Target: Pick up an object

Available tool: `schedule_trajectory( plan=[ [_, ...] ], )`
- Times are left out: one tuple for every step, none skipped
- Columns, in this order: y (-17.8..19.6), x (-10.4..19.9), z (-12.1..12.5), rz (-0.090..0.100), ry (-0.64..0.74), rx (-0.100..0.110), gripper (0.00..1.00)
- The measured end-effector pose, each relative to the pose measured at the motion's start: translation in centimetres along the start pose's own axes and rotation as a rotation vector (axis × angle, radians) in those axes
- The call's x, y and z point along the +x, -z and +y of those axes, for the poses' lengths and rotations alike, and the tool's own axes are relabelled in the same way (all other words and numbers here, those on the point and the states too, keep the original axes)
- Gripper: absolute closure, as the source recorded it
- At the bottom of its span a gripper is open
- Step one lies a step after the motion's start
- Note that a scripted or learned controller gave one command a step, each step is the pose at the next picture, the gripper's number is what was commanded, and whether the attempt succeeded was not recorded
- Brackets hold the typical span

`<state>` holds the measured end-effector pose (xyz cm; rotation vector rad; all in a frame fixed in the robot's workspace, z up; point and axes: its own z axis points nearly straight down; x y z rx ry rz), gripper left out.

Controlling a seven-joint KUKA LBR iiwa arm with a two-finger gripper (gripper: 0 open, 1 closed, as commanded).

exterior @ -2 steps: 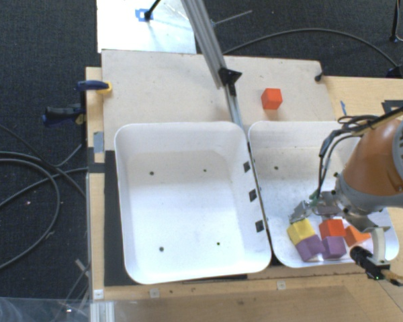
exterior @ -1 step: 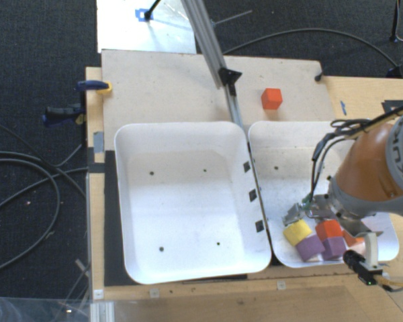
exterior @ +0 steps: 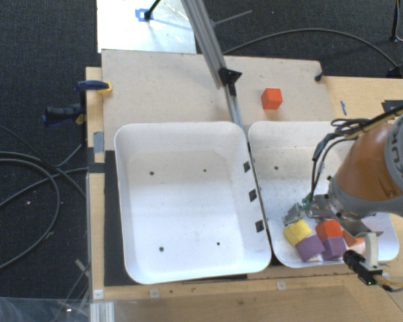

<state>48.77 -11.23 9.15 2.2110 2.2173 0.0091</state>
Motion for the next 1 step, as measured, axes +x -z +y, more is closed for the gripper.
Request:
schedule_trajectory(
  plan=[
    [4.19, 2.00, -0.07, 0.003, 0.004, 0.005, 0.00]
  ],
)
